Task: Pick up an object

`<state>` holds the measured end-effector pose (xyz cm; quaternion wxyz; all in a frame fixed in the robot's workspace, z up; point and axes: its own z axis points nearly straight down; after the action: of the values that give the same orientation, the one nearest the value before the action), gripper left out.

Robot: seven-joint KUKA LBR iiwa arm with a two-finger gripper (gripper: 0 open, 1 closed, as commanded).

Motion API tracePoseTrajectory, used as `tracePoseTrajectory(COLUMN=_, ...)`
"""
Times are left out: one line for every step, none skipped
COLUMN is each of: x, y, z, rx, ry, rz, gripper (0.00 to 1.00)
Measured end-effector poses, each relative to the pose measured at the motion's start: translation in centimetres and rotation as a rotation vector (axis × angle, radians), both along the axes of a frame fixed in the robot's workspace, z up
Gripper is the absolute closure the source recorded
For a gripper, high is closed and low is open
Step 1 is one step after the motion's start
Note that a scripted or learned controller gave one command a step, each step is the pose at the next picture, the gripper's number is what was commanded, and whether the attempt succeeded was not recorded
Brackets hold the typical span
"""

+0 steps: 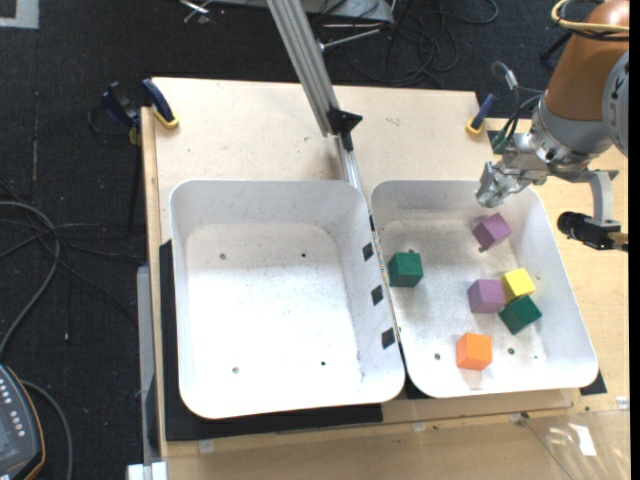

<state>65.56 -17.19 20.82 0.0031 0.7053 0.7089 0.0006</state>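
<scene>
Nearest the camera, the orange block (474, 351) lies on the floor of the right bin (560, 268). Just beyond it sit a dark green block (521, 314), a yellow block (518, 283) and a purple block (486, 295) in a tight cluster, touching or nearly so. A second green block (405, 268) rests apart, near the wall shared with the left bin (190, 218). Farther back, another purple block (491, 231) lies just below the gripper (492, 194), which hangs over the bin's far corner. Whether its jaws are apart or together cannot be told. Nothing appears lifted, so I judge the pick not yet made; descending, closing and raising remain.
</scene>
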Motion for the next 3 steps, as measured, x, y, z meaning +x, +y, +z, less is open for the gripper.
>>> tracePoseTrajectory(x=0.0, y=0.0, z=-0.1, rx=0.000, ry=0.002, rz=0.000, gripper=0.00)
tracePoseTrajectory(x=0.1, y=-3.0, z=-8.6, rx=-0.005, ry=-0.016, rz=-0.002, gripper=0.00)
tracePoseTrajectory(x=-0.1, y=-4.0, z=-9.1, rx=-0.010, ry=-0.022, rz=0.001, gripper=0.00)
